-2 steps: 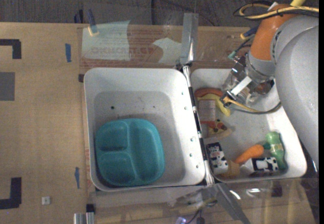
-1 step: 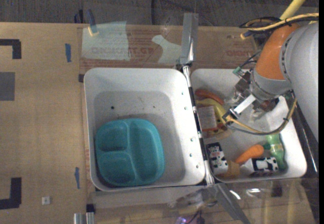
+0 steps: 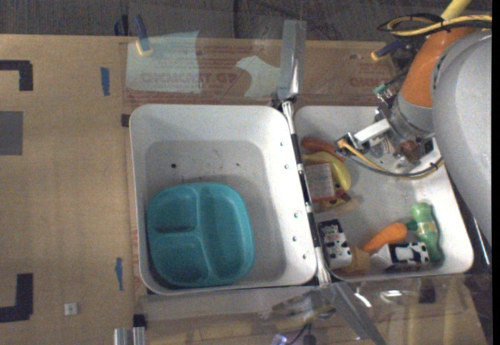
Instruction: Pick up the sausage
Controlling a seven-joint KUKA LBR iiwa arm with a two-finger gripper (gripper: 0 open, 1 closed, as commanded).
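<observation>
Looming large at the right edge of the overhead camera view, the grey arm (image 3: pixel 469 125) with its orange band reaches down into the right-hand white bin (image 3: pixel 457 257), and it sits closest to the lens. Its gripper (image 3: pixel 391 150) hangs low over the upper part of that bin, wrapped in yellow and grey cabling; whether the claw is apart or together cannot be told from this angle, and nothing can be seen held in it.

Toys are heaped along the right bin's left wall and bottom edge. At the upper left of the pile lies the sausage (image 3: pixel 316 145), a reddish-brown curved piece, just left of the gripper and apart from it. It rests partly against a yellow banana (image 3: pixel 337 170), with a small brown box (image 3: pixel 320 179) just below. Judging by this, the gripper is placed near the sausage to line up for a grasp, and the crowding suggests it could catch the banana instead.

Lower in the bin lie a black-and-white carton (image 3: pixel 331 242), an orange carrot (image 3: pixel 386 236), a green bottle (image 3: pixel 424 228) and a second black-and-white toy (image 3: pixel 408 254).

To the left, the other white bin (image 3: pixel 156 129) holds a teal divided plate (image 3: pixel 200 234), well away from the arm
</observation>
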